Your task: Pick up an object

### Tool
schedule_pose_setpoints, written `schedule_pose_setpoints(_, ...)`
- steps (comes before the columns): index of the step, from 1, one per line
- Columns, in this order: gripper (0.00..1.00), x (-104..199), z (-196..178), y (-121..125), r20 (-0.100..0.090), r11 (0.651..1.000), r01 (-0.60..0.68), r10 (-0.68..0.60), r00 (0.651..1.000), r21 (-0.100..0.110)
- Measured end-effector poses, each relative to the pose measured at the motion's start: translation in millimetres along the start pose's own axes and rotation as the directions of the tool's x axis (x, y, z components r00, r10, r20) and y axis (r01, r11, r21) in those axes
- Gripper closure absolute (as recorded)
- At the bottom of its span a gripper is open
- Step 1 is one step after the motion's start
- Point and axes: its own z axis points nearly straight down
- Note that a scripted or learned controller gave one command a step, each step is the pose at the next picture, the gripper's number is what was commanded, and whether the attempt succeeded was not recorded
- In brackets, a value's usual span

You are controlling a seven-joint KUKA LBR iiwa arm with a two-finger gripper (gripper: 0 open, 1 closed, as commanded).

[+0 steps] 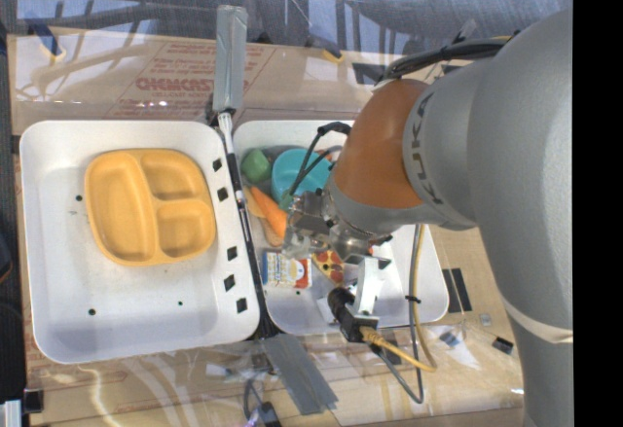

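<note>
Yellow tray (149, 204) fills your left bin (49, 318); right of it, the other bin (292, 318) holds carrot (269, 211), green ball (256, 163), teal cup (297, 172). Gripper (310, 238) state: can't tell.

Bulky grey arm (516, 153) with an orange band (384, 148), black KUKA lettering and black cables.

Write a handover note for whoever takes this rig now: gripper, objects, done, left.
Gripper: low over the right bin, among the objects; finger state can't be read, and nothing is visibly held.
Right bin: green ball and teal cup at the far end, carrot along the left wall, small carton nearer the front. The arm hides the rest.
Left bin: yellow divided tray.
Done: arm is down in the right bin.
Left: grasp one object and lift it out.
</note>
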Motion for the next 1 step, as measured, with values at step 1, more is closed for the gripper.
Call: schedule_pose_setpoints(1, 1.00, 0.4, -9.8, 0.9, -0.001, 1.000, 0.004, -0.004, 1.000, 0.001)
